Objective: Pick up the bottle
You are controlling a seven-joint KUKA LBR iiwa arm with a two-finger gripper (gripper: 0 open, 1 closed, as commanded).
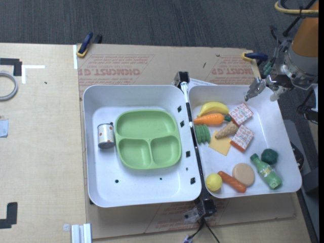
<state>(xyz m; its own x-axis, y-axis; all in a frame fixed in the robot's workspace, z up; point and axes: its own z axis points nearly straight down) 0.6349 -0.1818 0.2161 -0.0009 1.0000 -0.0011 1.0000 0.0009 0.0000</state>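
Near the front right corner of the right bin (283, 120), the green bottle (266, 171) lies on its side, just beside a dark green vegetable (270, 156) and a round tan bun (244, 174). Farther back lie two red-checked boxes (241, 113), a carrot (208, 119) and a banana (213, 107). The gripper (254, 91) hangs over the bin's back right rim, well apart from the bottle, jaws narrowly parted and holding nothing.
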